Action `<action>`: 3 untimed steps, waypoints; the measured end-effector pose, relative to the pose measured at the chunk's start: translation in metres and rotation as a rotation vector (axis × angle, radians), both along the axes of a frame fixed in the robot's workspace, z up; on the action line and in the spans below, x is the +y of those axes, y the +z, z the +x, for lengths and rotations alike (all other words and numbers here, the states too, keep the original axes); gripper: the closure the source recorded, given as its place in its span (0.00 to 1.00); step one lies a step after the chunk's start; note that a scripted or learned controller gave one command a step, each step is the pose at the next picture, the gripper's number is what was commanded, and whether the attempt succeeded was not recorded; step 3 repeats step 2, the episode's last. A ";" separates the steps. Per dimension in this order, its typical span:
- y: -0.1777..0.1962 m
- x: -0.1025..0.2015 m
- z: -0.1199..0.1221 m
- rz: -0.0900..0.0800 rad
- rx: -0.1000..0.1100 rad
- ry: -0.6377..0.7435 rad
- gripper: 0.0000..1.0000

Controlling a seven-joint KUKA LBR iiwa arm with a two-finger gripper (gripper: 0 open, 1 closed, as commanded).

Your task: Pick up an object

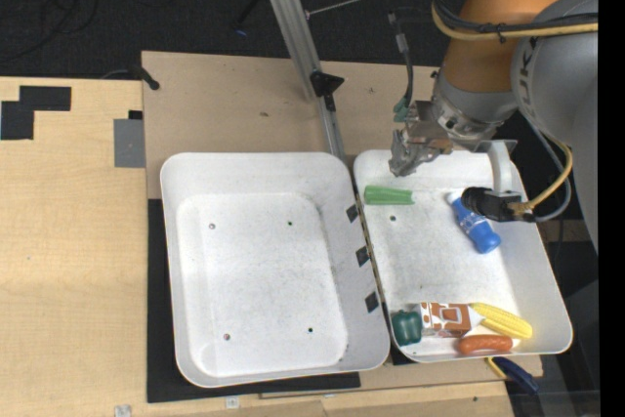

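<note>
I've got the gripper [405, 161] at the back edge of the right bin [547, 303], just above the green stick [389, 196]. I can't tell how the fingers stand, and nothing shows between them. Blue bottle [475, 227] lies near; corn [502, 318], sausage [483, 344] and carton [444, 317] sit at the front. Pick not yet made.

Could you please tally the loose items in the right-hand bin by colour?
Green: 2, the stick at the far rim and a small cup
Blue: 1, the bottle
Yellow: 1, the corn cob
Red-orange: 1, the sausage
Orange and white: 1, the packet
Total: 6
</note>
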State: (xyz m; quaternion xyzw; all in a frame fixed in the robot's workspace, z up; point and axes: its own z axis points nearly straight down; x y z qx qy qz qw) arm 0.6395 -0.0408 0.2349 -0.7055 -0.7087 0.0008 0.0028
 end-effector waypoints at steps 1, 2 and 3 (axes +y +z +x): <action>-0.011 0.056 0.009 -0.001 -0.001 0.000 1.00; -0.015 0.105 0.025 -0.001 -0.004 -0.001 1.00; -0.015 0.105 0.025 -0.001 -0.004 -0.001 1.00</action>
